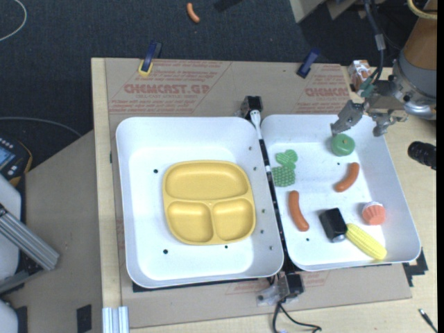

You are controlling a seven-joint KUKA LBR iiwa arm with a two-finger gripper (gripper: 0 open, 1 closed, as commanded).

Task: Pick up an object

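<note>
Pick pending | end effector (pixel 367 122) spread wide, empty, poised just above green disc (pixel 342 144) | disc lying in right bin (pixel 409 217), far corner | grasp and lift remaining

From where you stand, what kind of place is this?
Probably a robotics lab test bench: a gripper hangs over white bins clamped to a board, with toy food such as plastic corn, plus loose cables.
</note>
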